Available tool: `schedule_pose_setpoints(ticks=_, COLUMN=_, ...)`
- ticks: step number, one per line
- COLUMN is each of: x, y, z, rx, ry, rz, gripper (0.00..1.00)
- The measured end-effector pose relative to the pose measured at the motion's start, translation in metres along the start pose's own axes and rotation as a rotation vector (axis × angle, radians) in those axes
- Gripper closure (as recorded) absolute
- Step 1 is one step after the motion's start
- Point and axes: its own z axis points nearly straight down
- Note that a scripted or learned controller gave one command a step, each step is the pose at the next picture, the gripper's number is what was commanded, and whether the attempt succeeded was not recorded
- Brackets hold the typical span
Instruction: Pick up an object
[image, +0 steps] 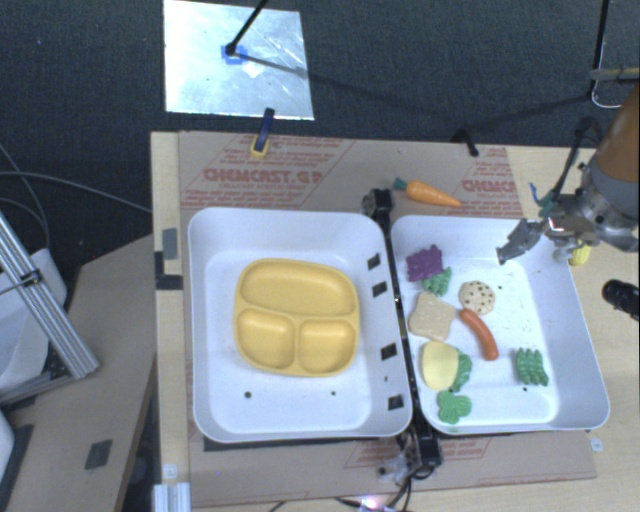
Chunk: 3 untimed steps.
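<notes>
Right bin (570, 330) carries the toy food: purple grapes (424, 262), cookie (477, 295), bread slice (432, 317), sausage (479, 333), a yellow piece (438, 365) on green leaves, and a green bit (531, 366) apart from the rest. Left bin (210, 300) carries a yellow divided tray (297, 315). A carrot (427, 193) lies outside on the desk, behind the bins.

Hand (522, 240) hangs over the right bin's far corner, nothing between its fingers; spread or pressed together, I cannot tell at this size.

Likely light, hard plastic, probably slick. The sausage looks the best candidate: narrow, lying clear on its right side, so pinch across its middle. The cookie and bread lie flat, offering poor edges.
</notes>
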Motion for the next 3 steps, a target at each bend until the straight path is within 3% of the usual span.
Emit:
schedule_pose_setpoints(ticks=1, x=0.037, y=-0.064, z=0.168, rx=0.01, ry=0.004, rz=0.002, gripper=0.0)
schedule_pose_setpoints(ticks=2, x=0.035, y=-0.06, z=0.151, rx=-0.001, ry=0.0, rz=0.002, gripper=1.0)
schedule_pose_setpoints(ticks=3, x=0.094, y=-0.035, z=0.056, rx=-0.01, ry=0.001, rz=-0.008, gripper=1.0)
